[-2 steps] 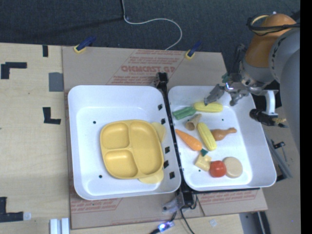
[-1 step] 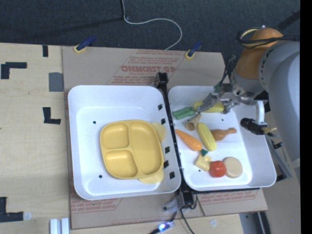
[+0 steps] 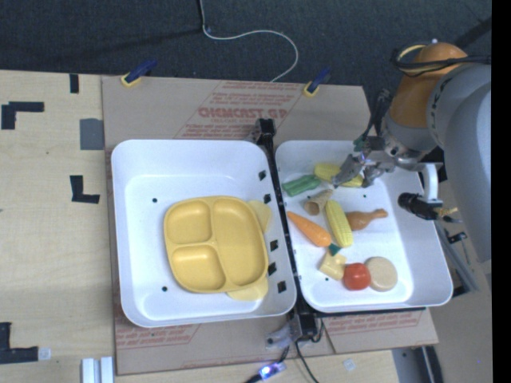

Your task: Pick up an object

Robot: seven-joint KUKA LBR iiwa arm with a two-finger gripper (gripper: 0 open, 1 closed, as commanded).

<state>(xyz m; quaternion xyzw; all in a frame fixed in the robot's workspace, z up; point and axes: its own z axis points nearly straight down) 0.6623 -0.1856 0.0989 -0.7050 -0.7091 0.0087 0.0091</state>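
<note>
Gripper low in right bin, over small yellow toy; finger state unclear

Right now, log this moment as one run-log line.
gripper: low in right bin, over yellow piece | grasp: cannot tell | carrot, corn, tomato: lying in bin

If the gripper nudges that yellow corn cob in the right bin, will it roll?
Probably: the yellow corn cob looks rounded and lies lengthwise, so a sideways nudge may roll it. The orange carrot beside it could stop it. It appears to be light plastic.
</note>
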